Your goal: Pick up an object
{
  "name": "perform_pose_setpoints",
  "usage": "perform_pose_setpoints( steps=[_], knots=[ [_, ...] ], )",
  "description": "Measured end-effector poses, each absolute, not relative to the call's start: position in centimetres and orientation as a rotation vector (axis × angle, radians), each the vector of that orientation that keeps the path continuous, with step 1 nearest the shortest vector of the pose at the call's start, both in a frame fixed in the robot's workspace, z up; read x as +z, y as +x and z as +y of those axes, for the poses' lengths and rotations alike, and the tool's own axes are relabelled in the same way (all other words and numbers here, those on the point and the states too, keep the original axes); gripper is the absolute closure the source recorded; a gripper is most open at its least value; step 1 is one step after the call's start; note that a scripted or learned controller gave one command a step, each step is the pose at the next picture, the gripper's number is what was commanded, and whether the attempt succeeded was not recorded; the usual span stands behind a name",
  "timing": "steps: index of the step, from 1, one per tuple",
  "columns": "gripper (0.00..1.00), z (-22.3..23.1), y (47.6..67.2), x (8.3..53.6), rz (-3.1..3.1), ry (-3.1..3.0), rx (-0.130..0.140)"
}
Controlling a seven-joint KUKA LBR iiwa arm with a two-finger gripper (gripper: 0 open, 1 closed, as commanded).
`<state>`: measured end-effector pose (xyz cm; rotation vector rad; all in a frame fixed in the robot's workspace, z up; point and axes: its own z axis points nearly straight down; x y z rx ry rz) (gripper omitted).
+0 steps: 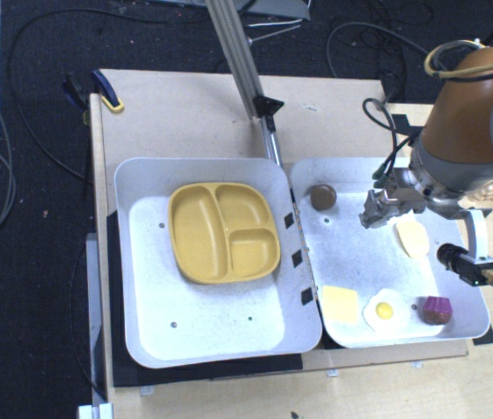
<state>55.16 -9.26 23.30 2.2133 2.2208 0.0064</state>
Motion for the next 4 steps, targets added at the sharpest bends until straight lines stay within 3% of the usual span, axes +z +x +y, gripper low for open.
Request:
perform_pose_setpoints(
  steps=[1,3,4],
  knots=[
    [1.00,-9.3,55.3,25.3,2.223,2.216,0.003],
    [1.00,1.1,57.0,22.8,2.231,2.213,0.001],
    [1.00,6.7,57.8,23.9,2.231,2.211,0.004]
  ],
)
